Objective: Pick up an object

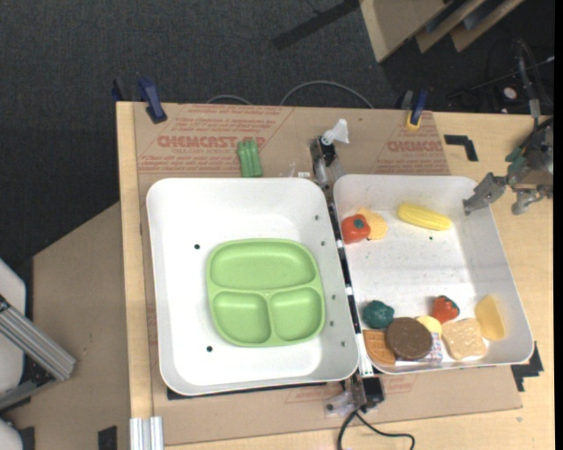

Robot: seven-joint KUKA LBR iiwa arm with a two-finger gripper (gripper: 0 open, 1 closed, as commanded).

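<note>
- The counter is a tan board printed with red lettering, clamped at its far edge by blue clips, with bare pale wood showing at the right.
- Two white bins sit on it side by side, touching along the middle seam: the left bin holds a green tray with three compartments.
- The right bin holds toy food: a tomato and a yellow corn near the far wall; a teal piece, a brown patty, a red pepper, bread and a cheese wedge clustered along the near wall.
- The tool hangs at the right bin's far right corner, its two fingers spread apart with nothing between them, well apart from the food.
- A green marker lies on the board behind the left bin.
- Beyond the counter is dark carpet; a wooden panel shows at the top.
</note>
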